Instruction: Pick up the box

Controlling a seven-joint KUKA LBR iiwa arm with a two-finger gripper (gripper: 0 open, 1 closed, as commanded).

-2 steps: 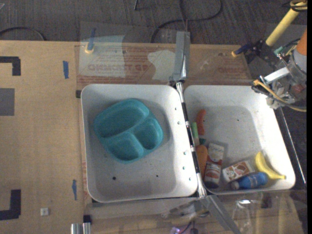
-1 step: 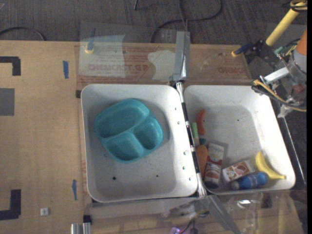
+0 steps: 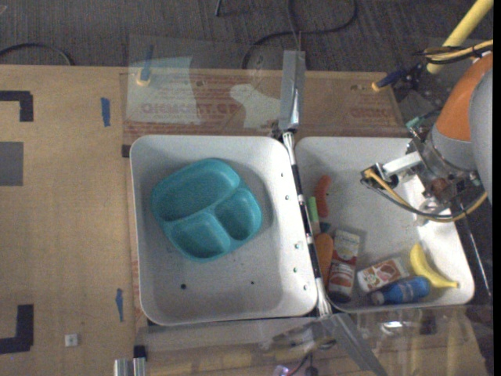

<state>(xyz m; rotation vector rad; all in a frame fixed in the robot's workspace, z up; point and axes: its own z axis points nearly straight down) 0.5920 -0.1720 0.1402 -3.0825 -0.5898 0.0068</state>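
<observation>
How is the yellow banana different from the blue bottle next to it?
The banana is yellow and curved; the blue bottle is blue and straight. The banana lies slanting along the bin's right side, while the bottle lies almost level, close to the near wall. Both rest lying down in the right bin, side by side.

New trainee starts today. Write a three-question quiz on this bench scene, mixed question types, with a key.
1. True or false: the teal tray lies in the left bin.
2. Which lies nearest the banana in the right bin?
A. the blue bottle
B. the orange carrot
C. the teal tray
3. Fill in: the small box lies between the banana and the ____ near the bins' divider.

Key:
1. True.
2. A.
3. Can. The box lies flat near the front wall, and the arm is over the bin's far right side, away from it.
</observation>
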